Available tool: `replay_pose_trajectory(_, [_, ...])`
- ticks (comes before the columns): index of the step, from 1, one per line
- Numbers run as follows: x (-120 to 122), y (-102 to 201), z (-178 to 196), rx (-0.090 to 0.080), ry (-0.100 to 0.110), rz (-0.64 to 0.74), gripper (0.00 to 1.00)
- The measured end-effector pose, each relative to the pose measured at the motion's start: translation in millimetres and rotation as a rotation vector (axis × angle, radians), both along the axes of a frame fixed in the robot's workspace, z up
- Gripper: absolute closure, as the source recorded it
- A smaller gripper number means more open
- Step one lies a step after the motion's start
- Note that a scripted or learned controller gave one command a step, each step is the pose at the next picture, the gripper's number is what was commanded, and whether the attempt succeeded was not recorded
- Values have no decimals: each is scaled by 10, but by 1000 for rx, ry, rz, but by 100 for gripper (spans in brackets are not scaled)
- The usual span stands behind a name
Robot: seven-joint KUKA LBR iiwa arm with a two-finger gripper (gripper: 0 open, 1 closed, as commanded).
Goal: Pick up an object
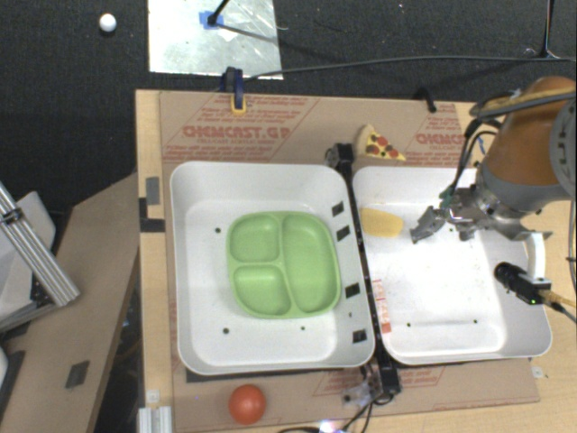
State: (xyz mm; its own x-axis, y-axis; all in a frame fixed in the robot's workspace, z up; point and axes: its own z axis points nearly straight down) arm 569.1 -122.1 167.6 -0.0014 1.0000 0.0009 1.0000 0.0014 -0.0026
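A flat pale-yellow piece (381,223) lies in the right bin (451,332) near its upper left corner. My gripper (429,226) hangs over the same bin, just right of the yellow piece and a small gap away from it. Nothing can be seen held in it. The grey arm with its orange band (532,147) comes in from the right edge above the bin.
In the left bin (194,242) rests a green divided plate (283,263). A toy pizza slice (380,144) lies on the board behind the bins, and a red ball (247,402) in front of them. A black bracket (521,282) sticks over the right bin's right side.
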Motion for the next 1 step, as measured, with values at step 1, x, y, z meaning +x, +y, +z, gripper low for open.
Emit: replay_pose_trajectory(1, [44, -49, -601, 0, 0, 0, 0])
